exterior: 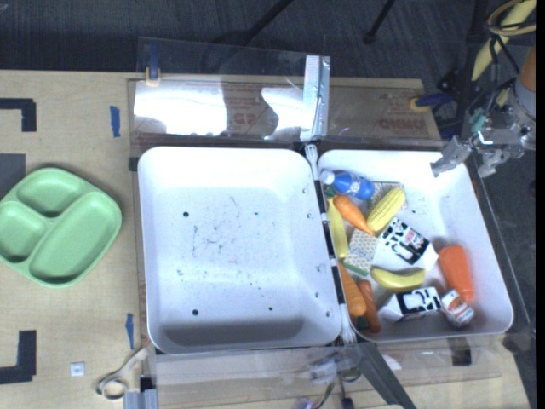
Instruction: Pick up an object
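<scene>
Gripper (467, 153) above right bin (490, 228) corner, open or clenched impossible to tell; crowded toys, risk of slipping off corn (384, 206)

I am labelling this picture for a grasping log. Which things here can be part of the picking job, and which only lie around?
Part of the job:
- gripper, above the right bin's far corner
- right bin
- blue bottle
- corn cob
- carrot
- banana
- orange bottle

Lying about:
- left bin
- green divided plate
- clear panel
</scene>
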Action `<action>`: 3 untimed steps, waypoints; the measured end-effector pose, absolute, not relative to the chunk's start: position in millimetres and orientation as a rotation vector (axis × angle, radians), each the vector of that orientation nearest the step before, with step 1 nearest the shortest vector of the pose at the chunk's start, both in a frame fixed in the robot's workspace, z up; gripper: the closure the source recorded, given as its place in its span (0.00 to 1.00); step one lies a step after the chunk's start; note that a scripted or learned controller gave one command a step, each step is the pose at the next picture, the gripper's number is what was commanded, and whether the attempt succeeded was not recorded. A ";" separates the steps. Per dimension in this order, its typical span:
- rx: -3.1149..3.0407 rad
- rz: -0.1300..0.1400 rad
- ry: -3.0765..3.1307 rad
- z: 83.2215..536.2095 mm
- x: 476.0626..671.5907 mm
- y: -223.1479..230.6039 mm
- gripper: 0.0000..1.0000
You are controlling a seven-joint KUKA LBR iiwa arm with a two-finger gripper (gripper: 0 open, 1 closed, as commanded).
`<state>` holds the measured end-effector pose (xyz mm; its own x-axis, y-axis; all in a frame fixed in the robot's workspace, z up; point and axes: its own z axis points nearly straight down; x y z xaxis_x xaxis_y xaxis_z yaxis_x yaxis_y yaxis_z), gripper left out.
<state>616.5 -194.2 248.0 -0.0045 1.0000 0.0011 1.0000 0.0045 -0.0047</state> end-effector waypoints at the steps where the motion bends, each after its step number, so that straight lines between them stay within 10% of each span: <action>1: -2.153 0.003 -2.283 155.2 595.9 -147.4 0.00; 3: -2.017 -0.003 -2.410 85.5 607.5 -121.9 0.00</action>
<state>607.5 -121.9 85.5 -0.1764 0.9843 0.0007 0.9843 0.1764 0.0023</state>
